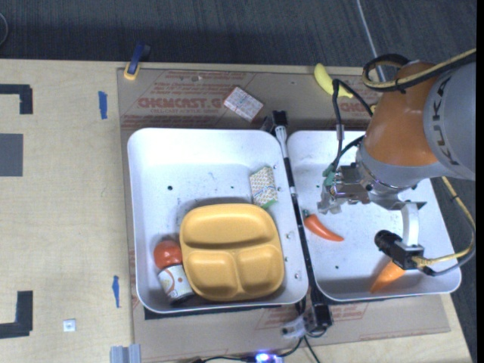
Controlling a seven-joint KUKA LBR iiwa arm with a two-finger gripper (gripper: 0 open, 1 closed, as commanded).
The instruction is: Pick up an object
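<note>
My gripper point(331, 203) hangs low over the left part of the right bin point(431, 203), under the arm's orange band. Just below and left of it, an orange pepper-shaped toy point(324, 229) with a green stem lies on the bin floor, apart from the gripper. A second orange piece, carrot-like point(387, 277), lies at the bin's front right, partly behind a black cable fitting point(396, 248). I see nothing held in the gripper.
The left bin point(151, 172) holds a yellow divided tray point(231, 249), a red and white can-like object point(171, 268) at its front left, and a small patterned packet point(263, 185). A yellow item point(325, 78) and a card point(242, 103) lie behind the bins.
</note>
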